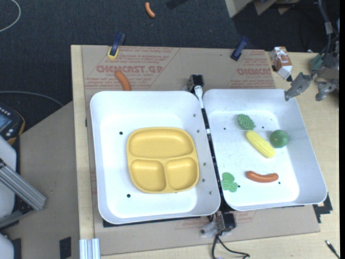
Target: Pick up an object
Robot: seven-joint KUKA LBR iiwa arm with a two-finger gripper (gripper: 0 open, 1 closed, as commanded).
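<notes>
We see two white bins on the bench: left bin (102,144) carries a yellow divided plate (161,159); right bin (302,144) carries the toy food. Gripper (308,86) sits at the right bin's far right corner, above the rim, fingers apart, nothing between them. Nearest candidates: corn cob (260,143), long axis diagonal from upper left to lower right, with a green lime (279,138) just beside its right side. Both lie down and left of the gripper in view. Further off: sausage (262,176), long axis roughly left-right; green broccoli-like piece (246,122); another green piece (229,182) at the bin's left edge. We'd judge that the pick is not yet started; the lime is the shortest reach.
</notes>
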